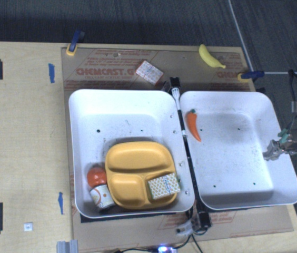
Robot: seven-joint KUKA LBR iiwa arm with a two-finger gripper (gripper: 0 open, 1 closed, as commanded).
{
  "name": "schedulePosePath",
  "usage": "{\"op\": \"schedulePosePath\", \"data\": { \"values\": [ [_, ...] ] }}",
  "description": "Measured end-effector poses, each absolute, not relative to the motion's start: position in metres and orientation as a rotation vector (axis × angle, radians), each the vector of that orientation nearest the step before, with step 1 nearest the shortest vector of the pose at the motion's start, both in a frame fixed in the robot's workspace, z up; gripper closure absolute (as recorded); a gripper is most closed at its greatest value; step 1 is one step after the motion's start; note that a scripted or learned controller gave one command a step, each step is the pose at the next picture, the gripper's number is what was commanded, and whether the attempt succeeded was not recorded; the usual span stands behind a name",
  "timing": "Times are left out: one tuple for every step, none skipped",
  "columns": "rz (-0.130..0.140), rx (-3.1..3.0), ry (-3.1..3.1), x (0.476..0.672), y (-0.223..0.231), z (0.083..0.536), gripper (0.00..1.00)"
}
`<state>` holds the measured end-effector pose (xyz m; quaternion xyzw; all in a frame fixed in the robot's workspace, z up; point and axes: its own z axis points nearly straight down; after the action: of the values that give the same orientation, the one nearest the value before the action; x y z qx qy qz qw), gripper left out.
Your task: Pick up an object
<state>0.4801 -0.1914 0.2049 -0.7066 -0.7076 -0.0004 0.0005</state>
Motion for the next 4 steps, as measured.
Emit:
{"op": "schedulePosePath", "data": {
  "values": [
    [-0.001,-2.221,-2.225,0.51,-0.18,0.191,1.0],
    [-0.001,-2.222,-2.224,0.51,-0.18,0.191,0.0],
    [-0.003,-2.225,-2.224,0.511,-0.191,0.086,0.0],
    [-0.004,-2.221,-2.224,0.48,-0.126,0.086,0.0]
  ]
}}
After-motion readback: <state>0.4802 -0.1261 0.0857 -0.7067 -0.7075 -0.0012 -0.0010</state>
